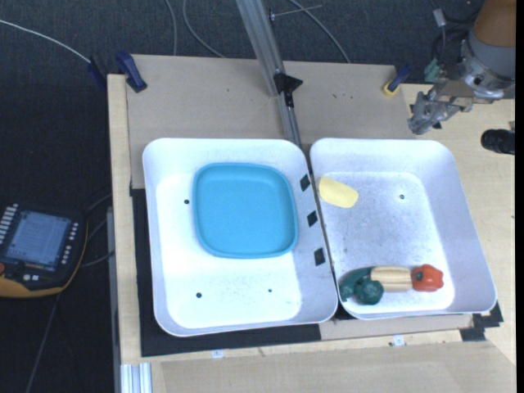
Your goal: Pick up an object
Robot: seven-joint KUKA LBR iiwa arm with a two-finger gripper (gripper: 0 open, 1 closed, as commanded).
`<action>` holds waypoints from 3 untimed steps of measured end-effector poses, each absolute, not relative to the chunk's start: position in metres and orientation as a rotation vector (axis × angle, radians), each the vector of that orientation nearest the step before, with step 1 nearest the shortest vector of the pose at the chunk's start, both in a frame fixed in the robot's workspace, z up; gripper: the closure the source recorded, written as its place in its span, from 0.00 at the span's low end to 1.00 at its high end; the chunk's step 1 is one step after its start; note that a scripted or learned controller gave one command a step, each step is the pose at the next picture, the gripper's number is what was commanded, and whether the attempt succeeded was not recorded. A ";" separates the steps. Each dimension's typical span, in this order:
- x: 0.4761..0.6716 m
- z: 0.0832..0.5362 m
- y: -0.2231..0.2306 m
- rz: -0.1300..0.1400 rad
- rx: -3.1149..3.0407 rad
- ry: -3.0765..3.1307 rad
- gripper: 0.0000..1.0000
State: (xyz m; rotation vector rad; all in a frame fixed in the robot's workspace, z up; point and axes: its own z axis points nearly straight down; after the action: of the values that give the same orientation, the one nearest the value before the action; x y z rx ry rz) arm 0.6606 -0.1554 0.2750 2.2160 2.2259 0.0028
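I see the arm [491, 23] at the upper right of the frame, its jaws [427, 115] hanging over the bare counter [205, 97] just above the right bin's top edge. I cannot tell whether they are open or closed; nothing shows between them.

The 2 white bins sit side by side at mid-frame. In the left bin [164, 301] a blue plate [245, 210] lies flat, toward its upper middle. In the right bin [467, 244] a yellow piece [337, 192] rests near the upper left corner. Along that bin's lower edge 3 things lie in a row, touching: a dark green lump [362, 288] on the left, a tan stick [391, 278] in the middle, a red piece [426, 277] on the right. All are well apart from the jaws.

At the far left of the frame a handheld pendant [37, 248] lies on the dark floor [49, 137].
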 end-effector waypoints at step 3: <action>0.664 0.266 -0.004 0.002 2.216 2.227 1.00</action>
State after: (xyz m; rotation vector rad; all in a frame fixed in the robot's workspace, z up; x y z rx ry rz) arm 0.6639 -0.0037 0.2657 2.2162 2.2273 0.0023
